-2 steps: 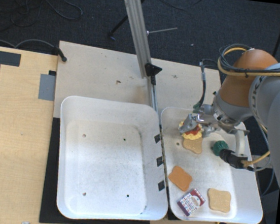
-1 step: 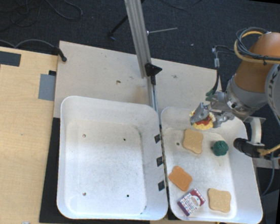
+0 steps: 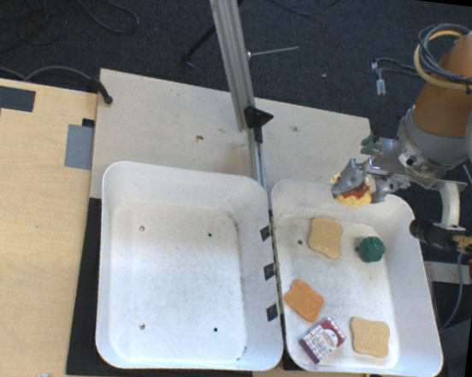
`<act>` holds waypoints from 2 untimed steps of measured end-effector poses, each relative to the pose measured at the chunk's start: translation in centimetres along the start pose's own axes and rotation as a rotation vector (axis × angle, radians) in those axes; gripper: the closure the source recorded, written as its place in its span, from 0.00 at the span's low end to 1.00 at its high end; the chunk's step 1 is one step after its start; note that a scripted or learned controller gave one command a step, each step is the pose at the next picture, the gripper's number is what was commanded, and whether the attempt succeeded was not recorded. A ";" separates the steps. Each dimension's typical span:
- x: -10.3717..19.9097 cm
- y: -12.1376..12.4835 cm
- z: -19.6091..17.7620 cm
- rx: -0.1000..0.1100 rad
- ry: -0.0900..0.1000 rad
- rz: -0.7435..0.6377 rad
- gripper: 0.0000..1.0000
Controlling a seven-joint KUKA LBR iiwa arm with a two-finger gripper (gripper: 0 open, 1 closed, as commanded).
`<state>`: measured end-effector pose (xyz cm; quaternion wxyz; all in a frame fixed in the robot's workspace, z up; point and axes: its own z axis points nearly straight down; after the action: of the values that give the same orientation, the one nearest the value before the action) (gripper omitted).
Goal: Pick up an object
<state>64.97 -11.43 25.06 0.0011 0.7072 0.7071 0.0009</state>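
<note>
No text, number or brand can be read anywhere. The one likely bearer of print is the small red-and-white packet [image 3: 321, 339] at about five o'clock in the right bin [image 3: 424, 333]; its label is too small and blurred to make out.

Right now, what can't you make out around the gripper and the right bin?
- Gripper: its fingers blend into the yellow-and-red item at the bin's back rim, so grip is unclear.
- That item: too small and blurred to identify.
- Red packet: label too small to read.
</note>
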 end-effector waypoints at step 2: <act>11.0 -2.6 -0.1 0.007 0.003 -0.004 1.00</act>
<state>62.34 -0.39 25.19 -0.0023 0.7058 0.7084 -0.0007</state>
